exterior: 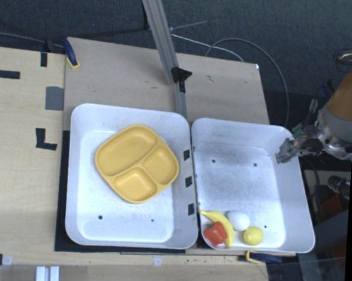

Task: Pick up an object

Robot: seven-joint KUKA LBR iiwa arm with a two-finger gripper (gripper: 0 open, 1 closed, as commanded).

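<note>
Small toy foods lie in the near corner of the right bin (246, 172): a yellow banana (220, 219), a red piece (216, 233), a white egg-shaped piece (238, 220) and a small yellow ball (253, 235). My gripper (285, 150) hangs at the right bin's far right rim, well away from those objects. Nothing shows between its dark fingers.
A yellow three-compartment plate (137, 162) lies in the left bin (86, 221). A grey metal post (165, 43) slants over the bench behind the bins. Cables run over the dark floor at the back right.
</note>
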